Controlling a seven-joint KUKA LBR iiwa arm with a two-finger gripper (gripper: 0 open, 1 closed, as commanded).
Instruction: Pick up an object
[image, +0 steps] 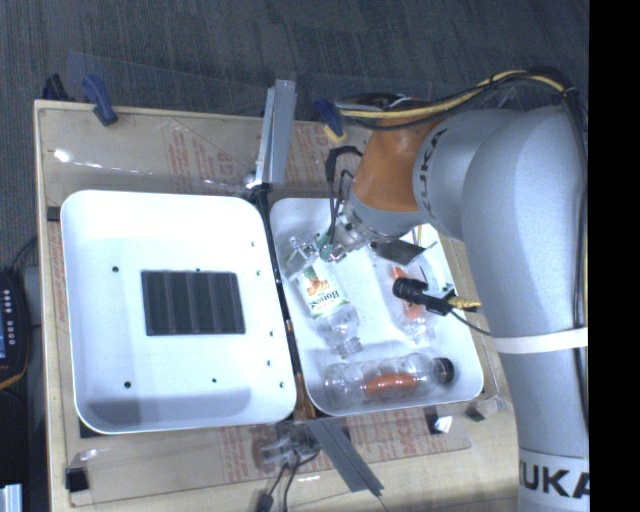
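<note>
Bottles lie jumbled in the right bin (462, 372), and with the gripper (335, 243) low over the labelled bottle (325, 295), whether holding it we cannot tell, we should centre on its body before lifting.

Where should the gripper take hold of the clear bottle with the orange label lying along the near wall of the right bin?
Probably across the mid-body of the clear bottle, from straight above: it lies flat, its round sides free. The bin wall crowds its near side.
</note>
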